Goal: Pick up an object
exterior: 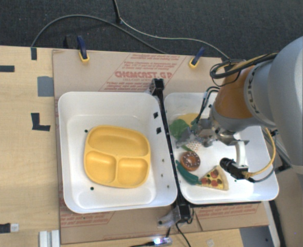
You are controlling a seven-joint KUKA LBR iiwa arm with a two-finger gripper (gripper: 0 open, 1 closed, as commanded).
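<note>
The right bin (259, 189) holds several toy foods: a chocolate donut (190, 160), a pizza slice (215, 179), a green pepper-like piece (187, 175), a green leafy piece (179, 127) and something yellow (191, 119) behind it. My gripper (201, 138) reaches down into this bin just right of the green leafy piece and above the donut. Its fingers are hidden among the objects and the wrist.
The left bin (71, 112) holds a yellow divided plate (117, 155). The grey arm with its orange band (232, 99) covers the right bin's upper right. A black divider (164, 127) runs between the bins. Cables trail over the cardboard behind.
</note>
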